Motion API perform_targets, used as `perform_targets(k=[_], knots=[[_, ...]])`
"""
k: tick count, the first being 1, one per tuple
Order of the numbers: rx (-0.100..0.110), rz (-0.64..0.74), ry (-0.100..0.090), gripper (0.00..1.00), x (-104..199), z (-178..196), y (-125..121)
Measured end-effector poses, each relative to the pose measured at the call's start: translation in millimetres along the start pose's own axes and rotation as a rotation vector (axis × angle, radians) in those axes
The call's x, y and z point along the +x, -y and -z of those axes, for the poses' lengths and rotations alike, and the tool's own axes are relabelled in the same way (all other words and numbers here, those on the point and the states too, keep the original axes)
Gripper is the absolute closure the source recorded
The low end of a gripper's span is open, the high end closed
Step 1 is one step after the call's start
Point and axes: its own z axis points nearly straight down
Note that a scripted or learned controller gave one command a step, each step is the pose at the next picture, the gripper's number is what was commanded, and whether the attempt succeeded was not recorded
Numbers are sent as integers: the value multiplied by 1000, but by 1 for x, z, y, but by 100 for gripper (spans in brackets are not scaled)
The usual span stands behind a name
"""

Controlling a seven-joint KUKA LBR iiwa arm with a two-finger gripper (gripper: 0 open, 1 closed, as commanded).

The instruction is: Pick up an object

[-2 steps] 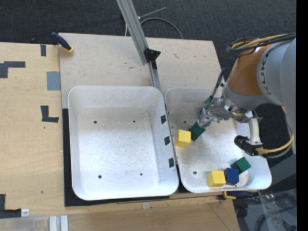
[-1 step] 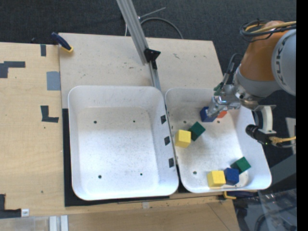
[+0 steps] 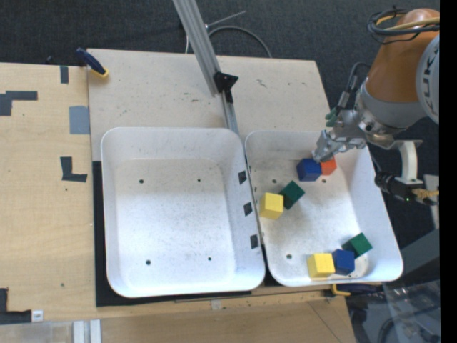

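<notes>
small blue cube (image 3: 308,169), orange block (image 3: 328,166) touching

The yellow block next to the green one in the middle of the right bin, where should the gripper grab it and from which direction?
Come straight down on the yellow block and close on its near and far faces. The green block seems to touch its right side, and the bin wall crowds its left. Its top looks flat and level, so a vertical approach should suit.

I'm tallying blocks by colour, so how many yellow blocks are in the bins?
2. One yellow block lies mid right bin, beside a green block; the other sits near the front edge, touching a blue block. None seems hidden.
</notes>
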Motion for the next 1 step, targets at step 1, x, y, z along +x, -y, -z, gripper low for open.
perform_targets(k=[1], knots=[[1,0,0,100,0,36,-1]])
